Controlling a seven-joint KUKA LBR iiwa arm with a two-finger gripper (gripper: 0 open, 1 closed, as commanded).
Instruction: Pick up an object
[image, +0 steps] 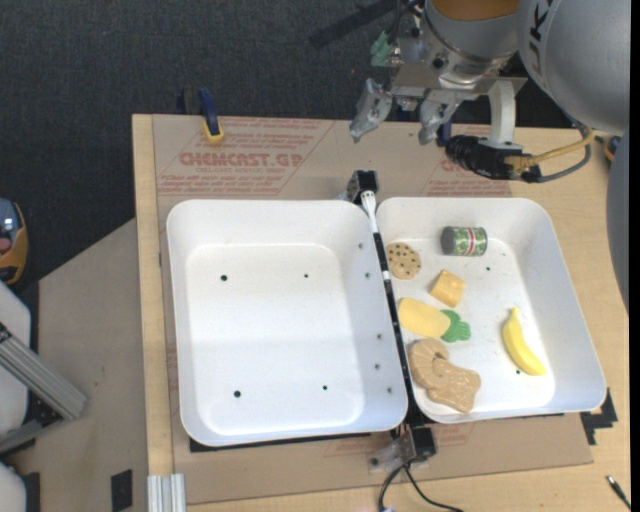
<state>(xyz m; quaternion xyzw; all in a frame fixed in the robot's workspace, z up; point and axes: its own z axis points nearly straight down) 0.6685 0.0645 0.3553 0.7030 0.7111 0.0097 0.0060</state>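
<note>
My gripper (398, 118) hangs high above the back edge of the bench, near the top of the camera view, with its two fingers spread apart and nothing between them. Well below it, the right bin (566, 300) holds a green can (464, 240) lying on its side, a round cookie (404, 260), a yellow cheese wedge (448, 288), a yellow and green corn piece (432, 320), a banana (522, 343) and tan bread slices (445, 376).
The left bin (270, 320) lies beside the right one, joined by a black hinge strip (380, 270). A yellow and blue clamp (210, 118) stands on the brown board at back left. A black and yellow cable (510, 158) trails from the arm.
</note>
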